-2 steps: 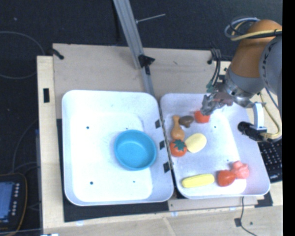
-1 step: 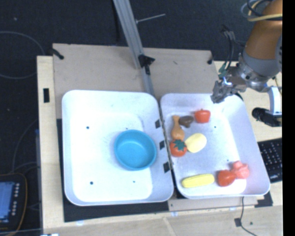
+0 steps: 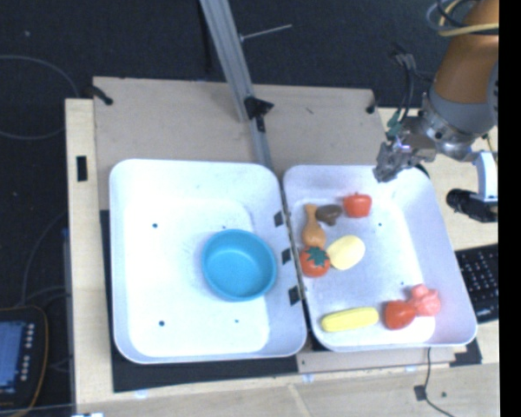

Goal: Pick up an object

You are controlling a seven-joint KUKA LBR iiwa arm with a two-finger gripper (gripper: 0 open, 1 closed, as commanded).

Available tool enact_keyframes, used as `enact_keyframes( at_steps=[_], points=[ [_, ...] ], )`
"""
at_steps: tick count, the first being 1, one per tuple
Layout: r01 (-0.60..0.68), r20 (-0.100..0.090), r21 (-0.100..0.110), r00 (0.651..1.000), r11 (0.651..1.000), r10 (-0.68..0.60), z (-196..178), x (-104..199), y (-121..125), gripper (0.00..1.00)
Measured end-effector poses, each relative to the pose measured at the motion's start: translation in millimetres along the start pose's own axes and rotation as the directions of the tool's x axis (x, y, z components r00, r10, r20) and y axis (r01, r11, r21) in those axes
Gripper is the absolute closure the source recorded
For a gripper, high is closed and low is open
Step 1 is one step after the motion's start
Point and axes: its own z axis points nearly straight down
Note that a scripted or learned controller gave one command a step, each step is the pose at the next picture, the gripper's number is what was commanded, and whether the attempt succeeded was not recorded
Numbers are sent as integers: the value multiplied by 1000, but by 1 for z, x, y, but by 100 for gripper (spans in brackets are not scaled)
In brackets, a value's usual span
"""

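The claw (image 3: 389,168) hangs over the far edge of the right-hand bin (image 3: 443,233), at the end of the grey arm (image 3: 464,76) with its orange band; whether it is open or closed I cannot tell, and nothing shows between its tips. Just below and left of the claw lies a red tomato-like piece (image 3: 357,204), the nearest thing to it, with a small brown lump (image 3: 329,214) and a tan drumstick-shaped piece (image 3: 312,228) further left. Lower still sit a pale yellow lemon shape (image 3: 346,252) and a red piece with a green top (image 3: 313,261) touching it. Well below the claw, along the near edge, lie a yellow banana-like piece (image 3: 349,320) and a red and pink cluster (image 3: 412,307). Far to the claw's left, in the left-hand bin (image 3: 156,198), stands a blue bowl (image 3: 237,264). Both bins rest on a pale wooden bench (image 3: 174,115) over a dark mat. A grey metal post (image 3: 230,55) slants up behind the bins. The floor around is dark, with thin cables; a small screen (image 3: 7,354) glows at lower left, and a black keyboard (image 3: 479,278) lies below and right of the claw.
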Motion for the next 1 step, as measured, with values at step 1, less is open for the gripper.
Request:
enact_keyframes(
  at_steps=[1],
  points=[
    [1, -3, 5, 1000, 1000, -1, -3, 56, -9, 100]
  ],
)
